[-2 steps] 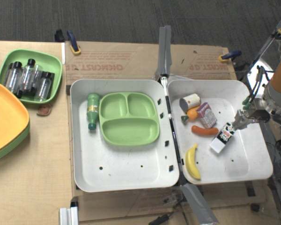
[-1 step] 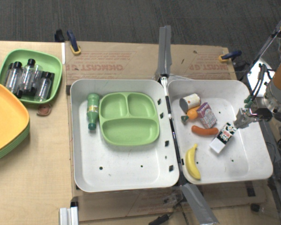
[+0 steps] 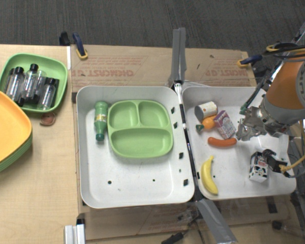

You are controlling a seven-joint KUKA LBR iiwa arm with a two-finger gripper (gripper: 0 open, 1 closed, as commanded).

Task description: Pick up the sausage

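Fingers (image 3: 244, 131) just right of sausage (image 3: 222, 142), banana (image 3: 209, 175) near bin edge

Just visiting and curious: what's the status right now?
Pincer right of sausage, nothing seen held. Sausage flat in right bin. Purple carton close behind it.

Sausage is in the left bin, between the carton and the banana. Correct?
Wrong bin. The camera view shows the sausage in the right bin, between the carton and the banana.

Sausage (image 3: 222, 142) in right bin (image 3: 279, 187), carton (image 3: 224, 124) behind it, banana (image 3: 209, 176) in front, plate (image 3: 140, 128) in left bin (image 3: 91, 182)
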